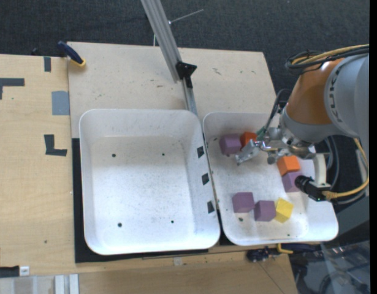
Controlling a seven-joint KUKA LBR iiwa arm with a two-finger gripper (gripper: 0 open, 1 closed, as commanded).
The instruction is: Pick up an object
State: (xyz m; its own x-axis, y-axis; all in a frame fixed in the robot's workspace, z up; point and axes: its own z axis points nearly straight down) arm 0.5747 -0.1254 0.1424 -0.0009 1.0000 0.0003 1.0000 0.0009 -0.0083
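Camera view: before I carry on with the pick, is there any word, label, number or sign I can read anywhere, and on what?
None: no readable text in the camera view.
The grey tape pieces on the bench are blank shapes, not letters.
The small black marks on the bin wall between the two bins are too small to read.
The blocks in the right bin and the arm's orange band bear no visible print.

floor [249, 11]: dark carpet | bench [29, 164]: light wood w/ grey tape marks | alu. pole [160, 26] slanted
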